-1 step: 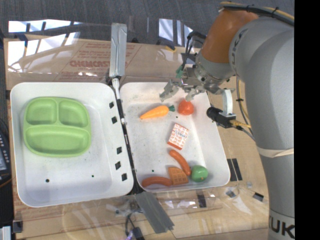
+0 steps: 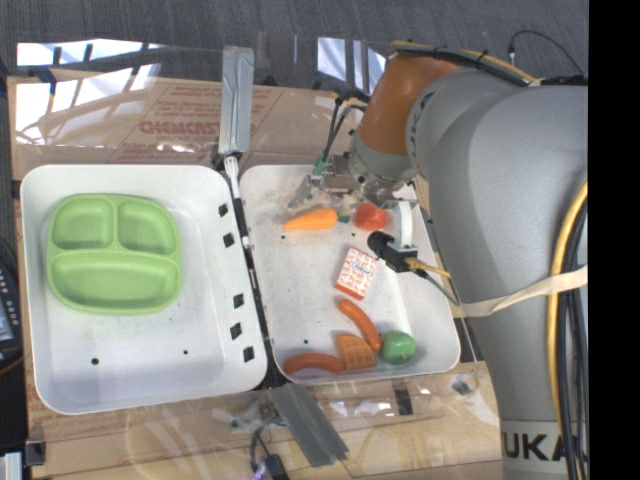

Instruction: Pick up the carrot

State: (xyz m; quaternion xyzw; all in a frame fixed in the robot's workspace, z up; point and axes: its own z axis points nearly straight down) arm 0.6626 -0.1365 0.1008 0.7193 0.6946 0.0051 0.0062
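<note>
Near the top of the right bin [image 2: 262,268], lying flat on the white floor: the carrot [image 2: 311,221], orange, pointed end toward the divider. Just above it, gripper [image 2: 322,180] hanging low at the bin's upper edge, nothing visibly held; opening hard to judge from this angle, cannot tell. Probably the approach step, grasp not yet made. Next move: drop straight over the carrot's middle, straddle its narrow width, close. Beside the carrot, a small red piece [image 2: 371,215], perhaps a tomato. Lower down, a red-and-white packet [image 2: 356,273], two sausages [image 2: 359,325], a waffle [image 2: 356,352], a green lime-like fruit [image 2: 398,347]. Across the divider, left bin [image 2: 40,358] holding a green sectioned plate [image 2: 114,253]. Both bins on the desk [image 2: 180,118].
</note>
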